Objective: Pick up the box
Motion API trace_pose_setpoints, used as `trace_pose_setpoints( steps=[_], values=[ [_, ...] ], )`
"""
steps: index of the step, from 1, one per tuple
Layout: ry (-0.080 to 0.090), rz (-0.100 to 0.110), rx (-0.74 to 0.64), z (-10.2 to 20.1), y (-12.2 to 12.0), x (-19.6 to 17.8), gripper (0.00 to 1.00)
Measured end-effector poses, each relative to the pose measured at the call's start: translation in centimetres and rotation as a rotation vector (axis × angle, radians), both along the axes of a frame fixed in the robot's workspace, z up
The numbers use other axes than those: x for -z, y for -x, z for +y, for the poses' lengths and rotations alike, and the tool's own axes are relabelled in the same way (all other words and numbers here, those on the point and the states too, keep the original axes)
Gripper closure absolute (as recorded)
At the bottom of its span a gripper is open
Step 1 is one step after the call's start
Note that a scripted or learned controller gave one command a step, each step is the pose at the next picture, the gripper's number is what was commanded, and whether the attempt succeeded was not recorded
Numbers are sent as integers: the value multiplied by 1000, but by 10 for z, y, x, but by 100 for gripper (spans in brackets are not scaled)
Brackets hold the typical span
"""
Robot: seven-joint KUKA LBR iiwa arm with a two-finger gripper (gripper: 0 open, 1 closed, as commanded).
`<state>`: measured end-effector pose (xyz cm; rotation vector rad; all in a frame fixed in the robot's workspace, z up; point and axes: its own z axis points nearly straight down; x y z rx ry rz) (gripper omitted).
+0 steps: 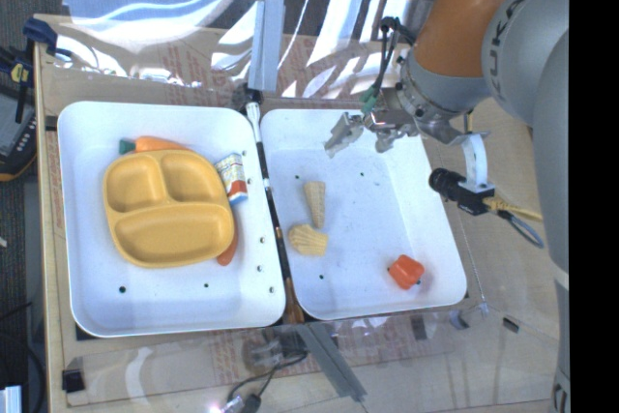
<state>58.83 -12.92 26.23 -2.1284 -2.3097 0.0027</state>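
Two white bins sit side by side on my bench, and the box point(231, 178) I'm after looks to be the small white carton with a red and blue end, lying in the left bin point(87, 305) near its right wall, touching the right edge of the yellow divided tray point(166, 208). My gripper point(360, 132) hangs over the far end of the right bin point(440, 290), fingers spread apart with nothing between them, well apart from the carton and on the wrong side of the wall between the bins. In the right bin I see a waffle cone point(315, 200) near the middle, a pale scalloped biscuit-like piece point(309, 239) just beside it, and an orange cap-like piece point(406, 272) toward the near right corner. Something orange and green point(145, 145) pokes out behind the tray. My worry is the squeeze: the carton is wedged between tray and bin wall, so one finger could land on the tray rim or the wall and shove the carton aside instead of closing on it. A descent straight down from here would simply meet bare bin floor
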Motion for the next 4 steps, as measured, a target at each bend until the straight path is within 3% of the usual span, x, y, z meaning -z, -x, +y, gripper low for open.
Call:
trace_pose_setpoints(
  steps=[4],
  values=[
    [0, 0, 0, 0, 0, 0, 0]
  ],
)
